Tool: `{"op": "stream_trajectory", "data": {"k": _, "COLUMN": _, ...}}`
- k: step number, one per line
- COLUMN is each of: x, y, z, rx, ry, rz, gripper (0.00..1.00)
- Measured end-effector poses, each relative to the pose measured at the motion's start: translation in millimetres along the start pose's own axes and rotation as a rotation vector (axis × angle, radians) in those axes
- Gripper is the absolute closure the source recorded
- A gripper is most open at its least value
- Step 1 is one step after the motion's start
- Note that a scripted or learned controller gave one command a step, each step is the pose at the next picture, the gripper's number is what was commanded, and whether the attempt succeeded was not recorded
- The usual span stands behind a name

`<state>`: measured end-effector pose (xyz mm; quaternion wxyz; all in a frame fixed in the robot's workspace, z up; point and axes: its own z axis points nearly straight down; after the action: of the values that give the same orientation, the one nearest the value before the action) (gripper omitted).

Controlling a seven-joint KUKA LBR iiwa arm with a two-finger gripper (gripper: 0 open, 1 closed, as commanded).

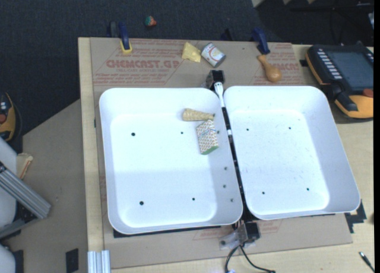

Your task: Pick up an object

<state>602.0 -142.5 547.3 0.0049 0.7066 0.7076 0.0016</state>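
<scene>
Two objects lie in the left bin (119,165) near its upper right corner. One is a tan cone-shaped piece (196,115) lying on its side. Just below it sits a small patterned green and white packet (206,137). The right bin (332,165) stands beside it.
On the bench behind the bins lie a yellow wedge (191,53), a small white box (213,54) and a wooden pear-shaped piece (270,69). Blue clamps (124,35) hold the board's back edge. A black and orange pendant (347,76) rests at the right.
</scene>
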Motion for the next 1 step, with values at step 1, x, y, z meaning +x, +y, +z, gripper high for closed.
{"op": "stream_trajectory", "data": {"k": 1, "x": 0.0, "y": 0.0, "z": 0.7, "rx": 0.002, "ry": 0.0, "rz": 0.0, "gripper": 0.0}}
